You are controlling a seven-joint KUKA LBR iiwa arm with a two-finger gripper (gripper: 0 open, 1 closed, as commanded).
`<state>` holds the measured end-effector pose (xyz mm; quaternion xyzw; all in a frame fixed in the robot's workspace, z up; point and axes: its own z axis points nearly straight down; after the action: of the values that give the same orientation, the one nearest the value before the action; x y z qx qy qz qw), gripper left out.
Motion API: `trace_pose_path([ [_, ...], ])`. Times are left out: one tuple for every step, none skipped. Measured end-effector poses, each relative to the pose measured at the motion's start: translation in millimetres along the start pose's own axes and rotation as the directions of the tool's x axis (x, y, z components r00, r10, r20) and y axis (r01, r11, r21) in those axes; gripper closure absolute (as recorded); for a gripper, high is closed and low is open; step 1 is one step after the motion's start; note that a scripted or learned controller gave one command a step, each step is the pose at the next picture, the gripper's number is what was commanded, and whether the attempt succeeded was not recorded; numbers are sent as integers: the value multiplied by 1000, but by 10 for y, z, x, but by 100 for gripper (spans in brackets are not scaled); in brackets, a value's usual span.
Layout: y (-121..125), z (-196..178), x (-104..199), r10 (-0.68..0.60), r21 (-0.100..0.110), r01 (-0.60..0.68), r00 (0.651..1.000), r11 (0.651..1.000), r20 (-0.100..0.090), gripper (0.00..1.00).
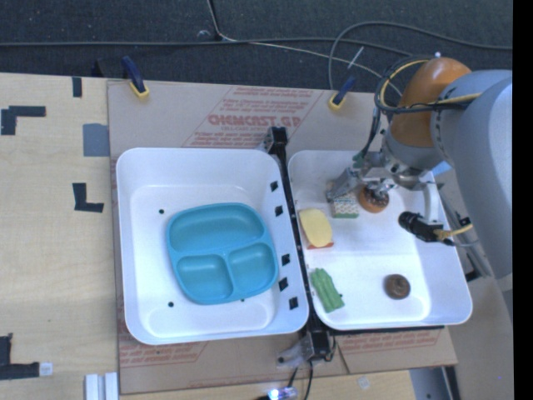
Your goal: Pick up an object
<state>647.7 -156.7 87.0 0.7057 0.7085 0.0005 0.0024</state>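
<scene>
Two white bins are sitting side by side on the bench, and the nearest things are lying toward the near edge of the right bin (450,311): a green ridged piece (326,290) is resting close to the near-left corner, beside the wall shared with the left bin (133,223), while a small brown round object (397,286) is lying toward the near-right corner, well apart from it. Both are sitting loose and flat, probably as scattered stock for the picking program. In the left bin a blue divided tray (221,250) is lying alone in the middle.

Farther back, a yellow block (316,227) is resting against the right bin's left wall. Beyond it, toward the far edge of that bin, the gripper (356,192) is reaching down over a small pale box with green markings (345,207) and an orange-brown rounded object (374,200), which are lying just beside each other. Whichever of these two is the target, it is sitting right under the tool. The metal parts are crowding together there, so whether the gripper is spread or clamped, and whether anything is held, I cannot tell. The arm is coming in low from the right, likely because the targets are hugging the far side.
</scene>
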Motion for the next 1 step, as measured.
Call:
trace_pose_path([
  [13, -144, -18, 0, -5, 0, 1000, 1000, 5, 100],
])
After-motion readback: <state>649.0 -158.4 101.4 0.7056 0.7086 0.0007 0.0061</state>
